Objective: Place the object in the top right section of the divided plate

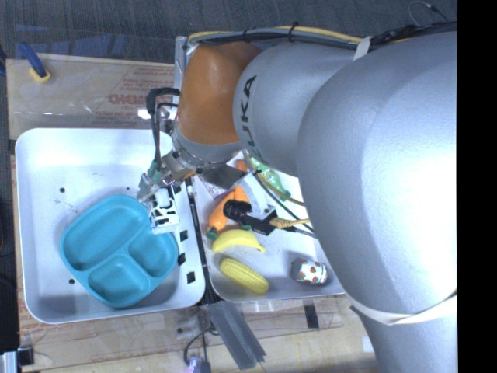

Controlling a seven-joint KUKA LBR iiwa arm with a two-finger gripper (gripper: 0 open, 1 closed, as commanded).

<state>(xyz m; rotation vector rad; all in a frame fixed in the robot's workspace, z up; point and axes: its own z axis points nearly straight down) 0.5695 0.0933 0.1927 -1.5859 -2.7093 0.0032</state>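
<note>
Left side of the frame: we had the left bin (pixel 31 208) with the blue divided plate (pixel 101 239) in its lower middle, nothing in any of its sections.

The gripper (pixel 161 204) hung just over the plate's upper right rim, close to the wall between the bins. We couldn't tell whether it was apart or closed, and we couldn't make out any object in it. So we couldn't say where the object to be placed was: either hidden under the gripper or among the items in the right bin.

Our read: this was the placing step, with the gripper near the target section. The next move called for a small shift left over that section, then a lowering and release, if anything was actually held.

Right of the wall, the right bin (pixel 283 247) held an orange item (pixel 220 214), a banana (pixel 237 242), a corn cob (pixel 245 276) and a small spotted piece (pixel 309 271).

In the way: the bin wall sat close beside the gripper, and the arm (pixel 373 130) covered the upper right of the frame.
</note>
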